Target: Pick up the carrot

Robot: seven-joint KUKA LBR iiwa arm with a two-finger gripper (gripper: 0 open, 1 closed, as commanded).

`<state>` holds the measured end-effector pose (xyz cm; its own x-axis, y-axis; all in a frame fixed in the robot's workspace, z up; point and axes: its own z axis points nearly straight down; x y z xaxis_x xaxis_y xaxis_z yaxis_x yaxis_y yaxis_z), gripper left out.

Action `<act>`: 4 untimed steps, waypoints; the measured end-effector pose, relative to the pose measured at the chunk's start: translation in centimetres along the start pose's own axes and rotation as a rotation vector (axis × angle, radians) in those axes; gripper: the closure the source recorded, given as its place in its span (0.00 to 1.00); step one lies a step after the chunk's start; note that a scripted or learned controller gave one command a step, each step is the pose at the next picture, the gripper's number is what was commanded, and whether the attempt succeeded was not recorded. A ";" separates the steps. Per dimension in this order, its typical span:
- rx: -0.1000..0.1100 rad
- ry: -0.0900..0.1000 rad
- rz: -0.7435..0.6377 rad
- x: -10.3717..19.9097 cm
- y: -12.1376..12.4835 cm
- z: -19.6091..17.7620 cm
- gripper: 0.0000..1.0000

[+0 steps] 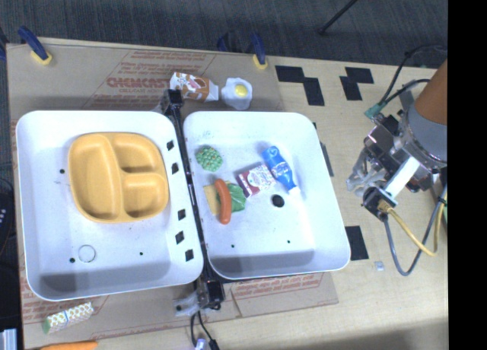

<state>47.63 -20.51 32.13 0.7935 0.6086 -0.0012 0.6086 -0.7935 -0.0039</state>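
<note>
The carrot [223,201] is a short orange-red piece with a green leafy end. It lies in the left part of the right white bin [319,223], next to a small yellow piece [211,193]. My gripper [366,184] hangs outside that bin, over the bench just right of the bin's right rim, far from the carrot. Nothing shows in its grasp.
The right bin also holds a green bumpy vegetable [209,158], a red and white packet [255,179], a blue bottle [278,167] and a small black item [278,202]. The left bin [46,265] holds a yellow divided plate [119,175]. A small carton [190,86] and an egg-like toy [237,92] sit behind the bins.
</note>
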 end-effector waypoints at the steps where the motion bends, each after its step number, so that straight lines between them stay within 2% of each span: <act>1: 0.002 0.000 -0.025 -0.1 0.1 1.0 1.00; 2: 0.004 -0.001 0.255 2.6 -3.4 10.1 1.00; 3: 0.001 0.000 0.447 0.8 -1.0 4.1 1.00; 4: -0.001 0.001 0.150 -0.3 0.4 -2.7 1.00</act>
<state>47.65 -21.06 34.78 0.8755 0.4832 -0.0009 0.4832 -0.8755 -0.0031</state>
